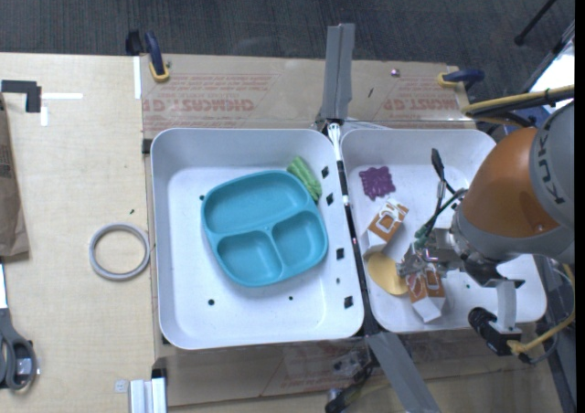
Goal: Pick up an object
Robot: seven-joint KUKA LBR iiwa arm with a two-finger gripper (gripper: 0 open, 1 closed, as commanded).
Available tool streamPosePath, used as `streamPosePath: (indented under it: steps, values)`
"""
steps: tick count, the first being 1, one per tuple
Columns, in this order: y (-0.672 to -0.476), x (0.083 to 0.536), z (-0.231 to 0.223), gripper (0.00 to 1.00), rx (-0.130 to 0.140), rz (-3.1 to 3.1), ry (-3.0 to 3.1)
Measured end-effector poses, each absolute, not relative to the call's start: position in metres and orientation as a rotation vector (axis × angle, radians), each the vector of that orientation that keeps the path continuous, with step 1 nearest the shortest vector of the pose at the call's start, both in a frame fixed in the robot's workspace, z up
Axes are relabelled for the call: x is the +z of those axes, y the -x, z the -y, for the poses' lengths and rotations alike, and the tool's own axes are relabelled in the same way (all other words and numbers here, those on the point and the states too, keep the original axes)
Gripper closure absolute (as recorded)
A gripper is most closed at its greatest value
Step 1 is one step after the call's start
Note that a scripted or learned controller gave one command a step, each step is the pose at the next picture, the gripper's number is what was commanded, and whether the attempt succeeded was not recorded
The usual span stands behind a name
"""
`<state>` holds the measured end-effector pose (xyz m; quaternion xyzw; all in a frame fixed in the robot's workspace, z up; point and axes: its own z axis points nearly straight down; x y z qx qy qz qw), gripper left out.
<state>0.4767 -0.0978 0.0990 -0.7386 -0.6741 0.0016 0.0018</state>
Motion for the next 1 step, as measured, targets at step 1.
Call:
streamPosePath:
  steps: [1]
  values:
    - [-0.568, 0.1907, 0.0364, 1.0, 0.006, 1.902, 2.499]
